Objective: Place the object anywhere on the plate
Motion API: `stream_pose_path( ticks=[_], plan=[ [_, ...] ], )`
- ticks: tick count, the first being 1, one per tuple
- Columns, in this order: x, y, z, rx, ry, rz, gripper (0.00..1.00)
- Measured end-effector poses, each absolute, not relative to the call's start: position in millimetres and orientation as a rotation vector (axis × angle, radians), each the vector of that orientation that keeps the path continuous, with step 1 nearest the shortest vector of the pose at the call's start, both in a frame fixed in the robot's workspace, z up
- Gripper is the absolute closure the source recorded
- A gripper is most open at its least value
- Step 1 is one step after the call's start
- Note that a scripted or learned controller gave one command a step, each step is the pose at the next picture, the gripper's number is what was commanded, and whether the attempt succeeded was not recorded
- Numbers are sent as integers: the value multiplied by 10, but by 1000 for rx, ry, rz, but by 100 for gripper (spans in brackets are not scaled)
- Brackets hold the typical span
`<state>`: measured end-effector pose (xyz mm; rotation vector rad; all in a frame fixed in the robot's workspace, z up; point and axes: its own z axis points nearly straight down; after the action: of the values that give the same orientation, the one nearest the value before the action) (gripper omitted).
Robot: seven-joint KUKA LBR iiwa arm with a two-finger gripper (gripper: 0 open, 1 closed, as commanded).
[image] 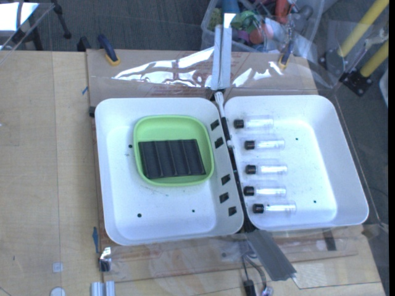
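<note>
How the jaws stand, and whether they have hold of anything, cannot be told from the camera view.

A flat black rectangular slab with lengthwise ridges (171, 158) lies wholly inside the light-green, rounded-square plastic plate (143, 128), its long side running across the dish, its edges within the rim. If this slab is the task's object, it already rests where the task wants it, and the placing looks done. The plate sits in the upper middle of the left shallow white bin (160, 211), apart from the walls, probably so that a drop from above has margin on every side.

In the right shallow white bin (315, 165), five clear tubes with black caps (265, 167) lie in a column near the divider, caps toward the left. They may be spare objects, though that is a guess.

The tubes' clear bodies fade against the white floor, so their contents are unreadable. Small black tabs (222, 162) along the divider are too small to identify.
</note>
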<state>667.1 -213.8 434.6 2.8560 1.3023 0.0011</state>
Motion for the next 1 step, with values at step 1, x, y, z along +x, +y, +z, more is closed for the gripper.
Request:
stream_pose_path(
  ticks=[1],
  plan=[
    [6671,-2138,4346,2856,1302,1,0]
  ],
)
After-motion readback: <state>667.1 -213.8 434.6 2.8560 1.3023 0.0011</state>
